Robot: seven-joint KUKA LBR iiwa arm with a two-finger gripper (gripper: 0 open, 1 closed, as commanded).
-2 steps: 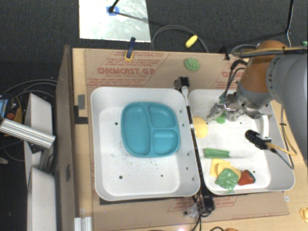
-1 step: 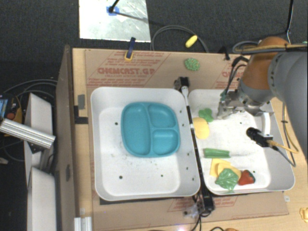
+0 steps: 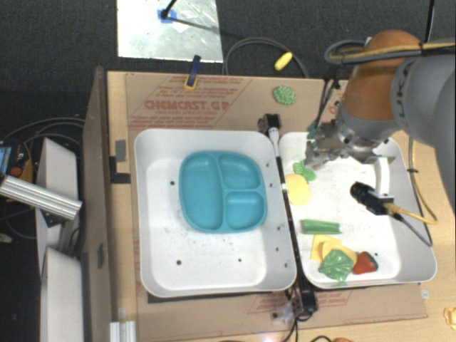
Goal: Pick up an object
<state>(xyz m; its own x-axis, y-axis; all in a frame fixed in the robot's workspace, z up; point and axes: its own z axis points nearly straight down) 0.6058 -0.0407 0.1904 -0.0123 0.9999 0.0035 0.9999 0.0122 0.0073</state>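
Gripper: our gripper (image 3: 315,150) sits low over the far corner of the right bin (image 3: 420,256), close to the wall shared with the left bin (image 3: 153,262). We cannot tell whether it is open or closed, and we see nothing held in it.
Nearest object: a small green piece (image 3: 303,169) lies just beside the gripper, slightly to its left and toward the front of the bench.
Next nearest: a yellow lump (image 3: 298,189) lies just past the green piece from the gripper. The two look to be touching or nearly so.
Farther choices: a green pod (image 3: 320,226) lies well in front of the gripper. Beyond it a yellow wedge (image 3: 329,247), a leafy green piece (image 3: 336,265) and a red piece (image 3: 365,263) are bunched together.
Off to the left: a blue divided plate (image 3: 222,191) lies across the wall from the gripper.
Step in hand: we judge this to be the approach, with no object lifted yet.
Doing it well: we would pick one target, probably the green piece, centre over it, and come straight down.
Risk: the shared wall and the yellow lump crowd that spot, so we could snag either one or nudge the piece aside.
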